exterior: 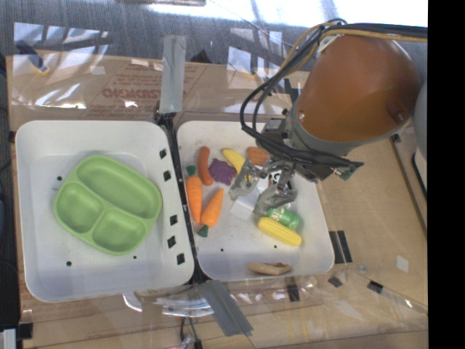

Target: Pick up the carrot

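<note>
Left bin [29, 195]: shallow white plastic, holding a lime-green divided plate [107, 203] with three compartments, set slightly askew.

Right bin [312, 257]: same white plastic, toy food scattered inside. Against its left wall lies a long orange plastic carrot [195, 199], lengthwise along the wall. Touching it on the right, a second shorter orange carrot [212, 208], tilted, green tip toward the near edge. Above these, a small reddish-orange carrot-like piece [205, 165], upright in the view. Beside that, a purple lumpy piece [221, 171], then a yellow banana-shaped piece [234, 159], then an orange rounded piece [257, 154] partly under my wrist.

My gripper [263, 186], two metal fingers, hangs over the middle of the right bin. Jaws stand parted, moderately wide; nothing between them. Under the fingers, a flat white block [244, 203]. The carrots lie well to the left of my fingertips, not touched.

Right of the fingers: a green item [285, 217], detail unclear, and just beside it a yellow corn cob [280, 232]. Near edge: a tan bread-like oblong [269, 269].
</note>
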Robot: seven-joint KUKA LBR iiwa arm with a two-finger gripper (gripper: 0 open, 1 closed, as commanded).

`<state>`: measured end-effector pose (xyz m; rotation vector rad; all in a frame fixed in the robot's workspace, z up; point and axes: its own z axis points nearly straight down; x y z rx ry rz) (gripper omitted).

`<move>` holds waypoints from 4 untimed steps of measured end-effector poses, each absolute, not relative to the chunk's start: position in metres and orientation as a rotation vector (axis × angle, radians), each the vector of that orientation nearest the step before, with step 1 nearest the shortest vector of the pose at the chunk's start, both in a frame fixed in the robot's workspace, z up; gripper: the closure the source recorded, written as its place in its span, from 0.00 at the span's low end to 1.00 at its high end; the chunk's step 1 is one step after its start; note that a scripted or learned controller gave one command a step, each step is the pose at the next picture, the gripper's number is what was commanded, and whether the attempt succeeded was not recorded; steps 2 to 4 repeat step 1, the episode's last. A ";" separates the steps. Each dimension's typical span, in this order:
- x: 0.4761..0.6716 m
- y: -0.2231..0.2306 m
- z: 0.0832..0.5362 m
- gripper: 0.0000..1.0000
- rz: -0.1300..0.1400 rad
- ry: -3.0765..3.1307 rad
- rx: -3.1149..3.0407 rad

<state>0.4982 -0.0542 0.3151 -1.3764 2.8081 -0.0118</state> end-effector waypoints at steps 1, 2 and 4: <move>0.521 -0.046 0.215 1.00 0.007 2.667 -1.665; 0.521 -0.046 0.215 1.00 0.007 2.667 -1.665; 0.521 -0.046 0.215 1.00 0.007 2.667 -1.665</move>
